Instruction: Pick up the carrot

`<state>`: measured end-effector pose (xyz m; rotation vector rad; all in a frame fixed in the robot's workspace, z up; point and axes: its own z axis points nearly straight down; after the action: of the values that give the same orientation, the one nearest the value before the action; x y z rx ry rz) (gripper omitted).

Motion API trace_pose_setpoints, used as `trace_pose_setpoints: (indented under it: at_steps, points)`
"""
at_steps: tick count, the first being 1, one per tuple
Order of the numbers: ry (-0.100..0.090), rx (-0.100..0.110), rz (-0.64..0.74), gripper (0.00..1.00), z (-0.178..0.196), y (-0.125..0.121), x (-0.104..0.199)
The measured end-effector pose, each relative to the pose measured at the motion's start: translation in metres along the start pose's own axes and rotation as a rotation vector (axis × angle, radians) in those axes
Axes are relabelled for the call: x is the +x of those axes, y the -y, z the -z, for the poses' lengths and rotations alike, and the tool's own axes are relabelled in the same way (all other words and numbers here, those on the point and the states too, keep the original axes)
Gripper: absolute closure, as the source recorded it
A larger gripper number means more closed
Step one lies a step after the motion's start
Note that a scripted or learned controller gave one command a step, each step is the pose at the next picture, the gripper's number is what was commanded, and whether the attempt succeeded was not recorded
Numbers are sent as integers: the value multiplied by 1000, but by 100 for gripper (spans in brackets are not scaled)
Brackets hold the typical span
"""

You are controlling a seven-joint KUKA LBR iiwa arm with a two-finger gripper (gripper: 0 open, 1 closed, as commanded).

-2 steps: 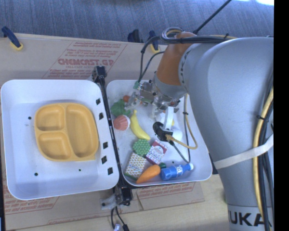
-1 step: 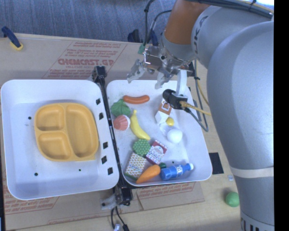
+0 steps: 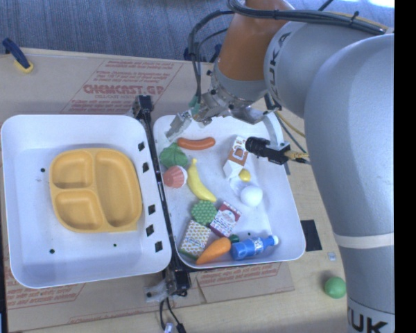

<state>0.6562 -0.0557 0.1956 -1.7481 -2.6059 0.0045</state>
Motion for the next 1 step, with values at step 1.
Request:
trace_pose_setpoints:
  at_steps: [1]
  points:
    - [3, -4, 274, 0, -96, 16, -42]
